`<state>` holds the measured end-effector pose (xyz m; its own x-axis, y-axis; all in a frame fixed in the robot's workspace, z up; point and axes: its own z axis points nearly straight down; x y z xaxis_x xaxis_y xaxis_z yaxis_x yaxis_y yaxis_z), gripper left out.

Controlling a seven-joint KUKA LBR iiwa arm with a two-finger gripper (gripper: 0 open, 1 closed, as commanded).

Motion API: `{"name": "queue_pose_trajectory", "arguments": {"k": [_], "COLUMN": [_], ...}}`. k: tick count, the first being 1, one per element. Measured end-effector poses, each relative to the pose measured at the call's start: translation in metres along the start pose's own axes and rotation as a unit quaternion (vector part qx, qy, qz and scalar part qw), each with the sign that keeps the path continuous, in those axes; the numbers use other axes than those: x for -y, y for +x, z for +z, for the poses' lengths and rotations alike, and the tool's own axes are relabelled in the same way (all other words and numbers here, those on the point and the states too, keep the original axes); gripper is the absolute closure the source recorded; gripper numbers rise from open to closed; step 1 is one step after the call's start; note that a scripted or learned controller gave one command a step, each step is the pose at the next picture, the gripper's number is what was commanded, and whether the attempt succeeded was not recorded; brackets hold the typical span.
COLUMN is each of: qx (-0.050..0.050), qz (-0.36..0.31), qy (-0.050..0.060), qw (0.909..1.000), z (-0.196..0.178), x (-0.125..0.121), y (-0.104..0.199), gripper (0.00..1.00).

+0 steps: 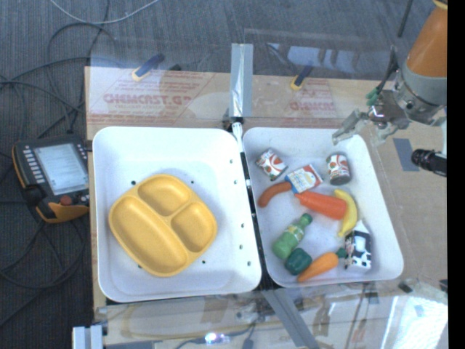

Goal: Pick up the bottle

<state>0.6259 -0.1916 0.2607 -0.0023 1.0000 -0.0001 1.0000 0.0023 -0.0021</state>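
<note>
Bottle point(291, 235) lies in the right bin point(385, 217), tilted among toy food, between a carrot point(323, 204) above and a second carrot point(317, 266) below. Nothing of the pickup is done yet. The tool point(357, 127) hangs over the bin's far rim, fingers spread and empty, well apart from the bottle.

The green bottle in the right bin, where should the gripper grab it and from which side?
Probably the bottle's mid-body, from above, fingers closing across its width. It lies flat, cap toward the carrot, with a green pepper touching its base, so the long sides look freest.
</note>
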Motion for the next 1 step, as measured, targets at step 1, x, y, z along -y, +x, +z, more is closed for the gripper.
{"name": "queue_pose_trajectory", "arguments": {"k": [1], "qx": [-0.001], "qz": [0.004], "qy": [0.001], "qw": [1.0000], "z": [0.0853], "x": [0.0471], "y": [0.0642], "gripper": [0.00]}}
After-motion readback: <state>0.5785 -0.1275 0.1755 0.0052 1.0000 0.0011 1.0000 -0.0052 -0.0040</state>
